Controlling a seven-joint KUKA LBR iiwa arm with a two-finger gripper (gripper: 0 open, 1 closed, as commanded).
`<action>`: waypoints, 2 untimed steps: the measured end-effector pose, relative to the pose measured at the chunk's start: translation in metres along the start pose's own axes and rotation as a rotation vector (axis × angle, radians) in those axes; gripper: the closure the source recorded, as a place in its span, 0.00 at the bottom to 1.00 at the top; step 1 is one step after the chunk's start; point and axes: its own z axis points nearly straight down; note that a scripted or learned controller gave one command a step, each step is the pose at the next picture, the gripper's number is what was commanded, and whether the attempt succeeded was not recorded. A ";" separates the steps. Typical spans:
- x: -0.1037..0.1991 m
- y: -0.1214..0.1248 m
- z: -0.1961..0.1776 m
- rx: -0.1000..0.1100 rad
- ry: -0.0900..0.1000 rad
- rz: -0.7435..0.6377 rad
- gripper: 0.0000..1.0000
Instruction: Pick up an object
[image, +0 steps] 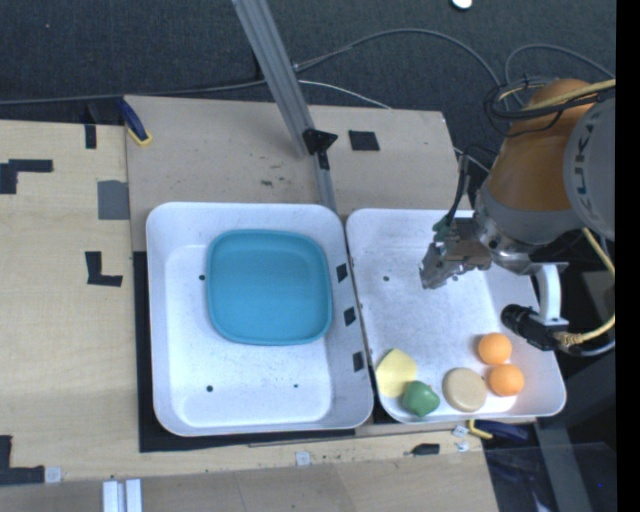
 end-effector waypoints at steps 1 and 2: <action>0.047 -0.006 -0.005 0.001 0.000 0.000 1.00; 0.101 -0.027 0.005 0.002 0.000 0.001 1.00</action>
